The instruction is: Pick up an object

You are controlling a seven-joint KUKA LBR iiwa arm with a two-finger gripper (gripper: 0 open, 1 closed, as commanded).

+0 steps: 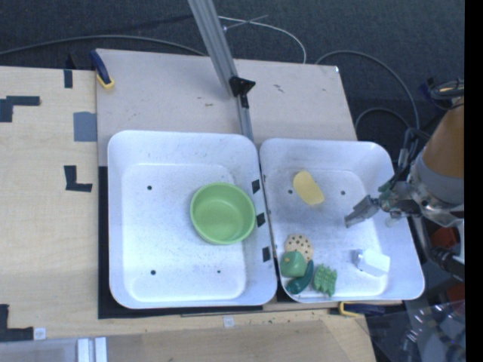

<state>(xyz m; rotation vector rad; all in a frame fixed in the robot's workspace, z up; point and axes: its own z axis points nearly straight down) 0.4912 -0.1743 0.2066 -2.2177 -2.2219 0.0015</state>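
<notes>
The right bin (343, 151) holds a yellow oval piece (308, 188) near its middle. At its front lie a tan dotted cookie-like piece (299, 243), a green round toy (294, 263) over a dark teal piece (300, 284), and a green leafy toy (325, 279). A small white block (371, 262) rests front right. My gripper (361, 213) reaches in from the right above the bin's right part, between the yellow piece and the white block, with nothing visible between its fingers.
A green bowl (222, 213) sits in the left bin (132, 157). A grey pole (215, 32) slants from the top down to the joint between the bins. Cables (355, 59) lie on the dark floor behind the bench.
</notes>
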